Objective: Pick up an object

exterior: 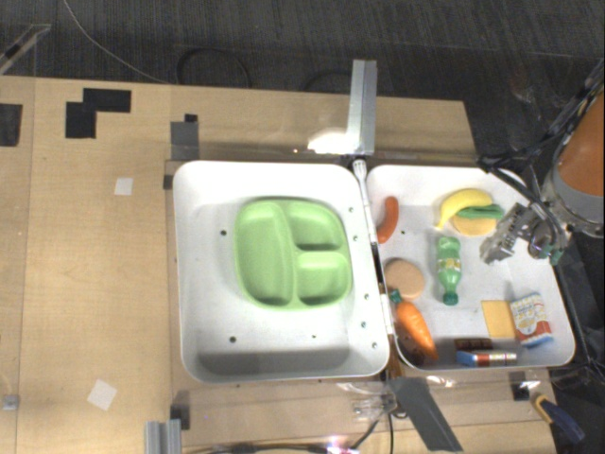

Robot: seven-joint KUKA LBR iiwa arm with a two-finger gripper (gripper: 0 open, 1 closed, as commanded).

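From above, the bench carries two shallow white bins side by side. The left bin (194, 253) holds a green divided tray (291, 252) lying flat near its middle. The right bin (558, 343) holds the loose items: a red sausage (388, 218) close to its left wall near the far edge, a yellow banana (465, 202) at the far edge with a green-and-yellow piece (475, 218) touching its near side, a green bottle (448, 268) lying near the middle, a round tan bun (406, 274) just left of the bottle, a carrot (414, 324) at the near left corner, a yellow cheese slice (497, 318) and a small carton (530, 315) toward the near right corner, and a marker (480, 356) along the near wall. The gripper (501, 244) hangs over the right side of this bin, right of the bottle and banana; whether its fingers are apart or together cannot be told, and nothing is seen between them.
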